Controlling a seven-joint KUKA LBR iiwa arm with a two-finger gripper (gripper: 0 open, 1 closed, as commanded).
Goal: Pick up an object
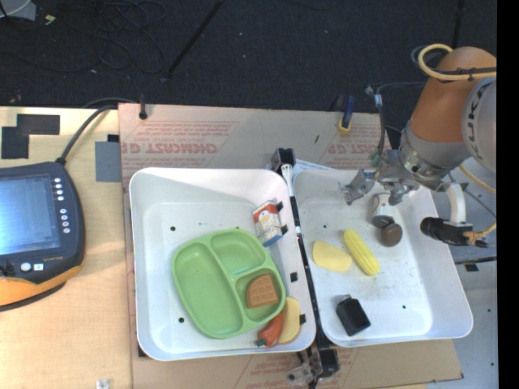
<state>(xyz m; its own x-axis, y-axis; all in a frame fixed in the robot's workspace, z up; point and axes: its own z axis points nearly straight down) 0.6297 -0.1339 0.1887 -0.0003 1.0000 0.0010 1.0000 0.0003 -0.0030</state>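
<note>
Tool: the arm's two-finger tool [388,186] hangs over the far end of the right shallow white bin [454,318]; whether it is spread or closed I cannot tell, and nothing visibly sits in it.
Nearest target: small brown rounded lump [392,233], just below the tool.
Doing it well: I'd centre over the lump before dropping, clear of the bin wall.
Right bin also holds: yellow corn cob [361,252], pale yellow wedge [331,256], small black block [353,315].
Left white bin [154,217]: green divided plastic plate [207,278] carrying a brown cracker-like square [261,290]; a small printed carton [268,220] beside it.
</note>
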